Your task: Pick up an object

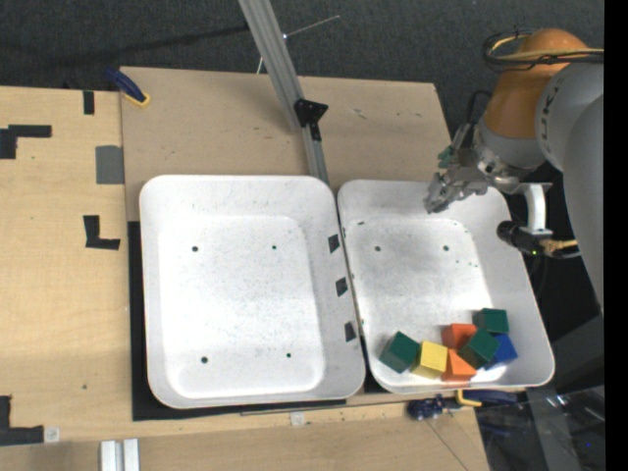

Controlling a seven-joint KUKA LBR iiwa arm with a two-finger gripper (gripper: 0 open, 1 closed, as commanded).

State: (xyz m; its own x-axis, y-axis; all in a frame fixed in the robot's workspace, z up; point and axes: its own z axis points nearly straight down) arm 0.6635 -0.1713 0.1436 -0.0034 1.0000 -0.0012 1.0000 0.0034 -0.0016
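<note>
A cluster of small blocks lies in the near right corner of the right bin [412, 263]: a dark green block [398, 350], a yellow block [430, 358], orange blocks [457, 339], a green block [490, 320] and a blue block [502, 350]. My gripper [438, 196] hangs over the far right edge of that bin, well away from the blocks, and I see nothing between its fingers. The fingers are too small and dark to read.
The left bin [235, 283] sits beside the right one, with black clips along the shared rim. A slanted metal pole [280, 57] crosses the bench behind the bins. Tape marks lie on the wooden board at left.
</note>
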